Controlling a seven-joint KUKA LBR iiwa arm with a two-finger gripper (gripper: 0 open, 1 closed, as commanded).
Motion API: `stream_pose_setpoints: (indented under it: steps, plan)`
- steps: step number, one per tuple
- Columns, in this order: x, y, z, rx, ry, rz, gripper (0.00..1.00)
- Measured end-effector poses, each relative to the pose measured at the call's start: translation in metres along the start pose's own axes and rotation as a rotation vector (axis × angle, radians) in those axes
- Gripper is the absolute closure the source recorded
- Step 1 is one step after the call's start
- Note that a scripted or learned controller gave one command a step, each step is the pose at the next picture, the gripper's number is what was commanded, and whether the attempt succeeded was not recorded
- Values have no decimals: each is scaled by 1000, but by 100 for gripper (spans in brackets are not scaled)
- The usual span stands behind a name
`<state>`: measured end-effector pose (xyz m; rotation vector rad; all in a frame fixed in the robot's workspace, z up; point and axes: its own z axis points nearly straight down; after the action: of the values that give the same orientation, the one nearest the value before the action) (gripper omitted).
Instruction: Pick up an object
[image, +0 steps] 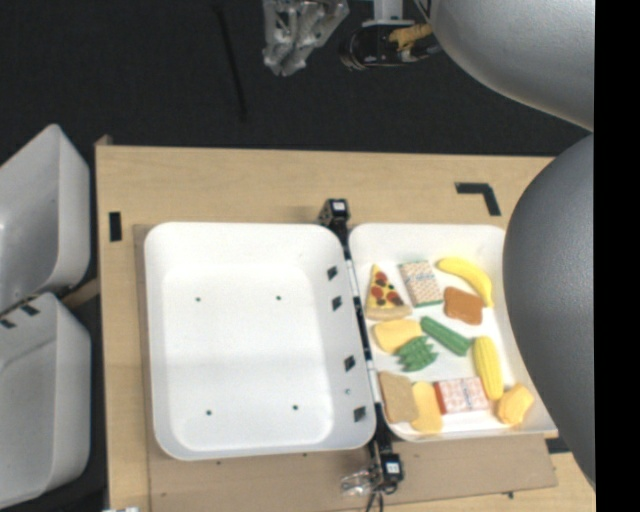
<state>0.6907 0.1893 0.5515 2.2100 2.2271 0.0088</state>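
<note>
- Nearest the camera, the grey arm is seen as a large blurred mass over the right edge of the right bin; part of that bin's far side is hidden by it.
- Whether the fingers are open or closed cannot be told.
- The toy foods are packed closely in the right bin: a pizza slice, a banana, a brown piece, a green pepper, a cucumber, a corn cob, a toast slice, a red-and-white packet and a lemon.
- The left bin lies just beside it on the wooden surface.
- A missed grasp is judged the main risk: the pieces touch or nearly touch, so a neighbour could be struck or two pieces could be pinched at once.
- Flat pieces such as the toast slice and the packet could be slid over rather than lifted, since little edge is offered.
- Rounded pieces like the lemon and the banana are likely to be squeezed out sideways if taken off centre.
- Pieces near the bin wall could be blocked by the rim.
</note>
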Motion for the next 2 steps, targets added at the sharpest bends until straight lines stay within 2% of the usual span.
stream_pose_setpoints:
  steps: [1, 2]
  plan:
    - [-6, 0, -9, 2, -6, 5, 100]
    - [35, -85, 0, 11, -1, 0, 100]
